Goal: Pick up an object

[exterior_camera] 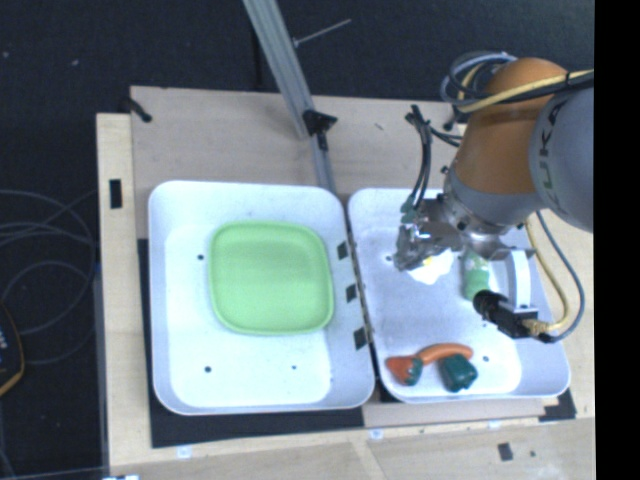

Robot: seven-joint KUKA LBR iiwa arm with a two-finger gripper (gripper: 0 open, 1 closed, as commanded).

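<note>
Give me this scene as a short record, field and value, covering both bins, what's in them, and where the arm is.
left bin: holds a green square plate, lying flat
right bin: holds an orange piece, a red-orange piece, a teal piece near its front edge, and a light green item under the arm
arm: reaching in from the right, over the right bin
tool: low over a white item; grasp unclear
</note>
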